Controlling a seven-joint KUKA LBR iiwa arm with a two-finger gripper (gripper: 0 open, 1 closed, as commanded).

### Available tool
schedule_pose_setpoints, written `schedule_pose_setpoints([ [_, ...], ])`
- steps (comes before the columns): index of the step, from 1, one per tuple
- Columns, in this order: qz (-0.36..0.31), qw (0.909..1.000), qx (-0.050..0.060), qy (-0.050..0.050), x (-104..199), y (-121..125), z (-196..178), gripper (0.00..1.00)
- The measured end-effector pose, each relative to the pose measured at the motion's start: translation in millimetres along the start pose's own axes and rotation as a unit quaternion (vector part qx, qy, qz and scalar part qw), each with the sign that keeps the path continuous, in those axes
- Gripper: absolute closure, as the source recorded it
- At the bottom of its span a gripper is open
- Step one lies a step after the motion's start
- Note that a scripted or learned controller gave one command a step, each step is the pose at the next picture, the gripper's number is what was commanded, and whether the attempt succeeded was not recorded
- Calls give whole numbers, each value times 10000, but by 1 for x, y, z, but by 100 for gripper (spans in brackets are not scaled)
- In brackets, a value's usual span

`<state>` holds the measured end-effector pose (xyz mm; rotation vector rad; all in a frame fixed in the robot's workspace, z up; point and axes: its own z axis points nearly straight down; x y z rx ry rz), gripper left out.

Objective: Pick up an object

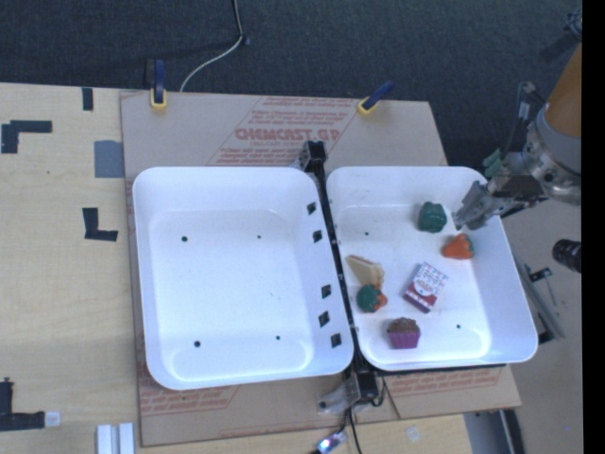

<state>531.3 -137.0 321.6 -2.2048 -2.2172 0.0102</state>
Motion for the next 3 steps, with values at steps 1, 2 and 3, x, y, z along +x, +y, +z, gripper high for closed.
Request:
schedule_pose_setpoints([
  [1, -27, 10000, -48, -14, 105, -49, 9, 100],
  [2, -25, 10000, -77, -19, 178, -42, -16, 100],
  [3, 3, 9999, -128, -22, 207, -26, -113, 100],
])
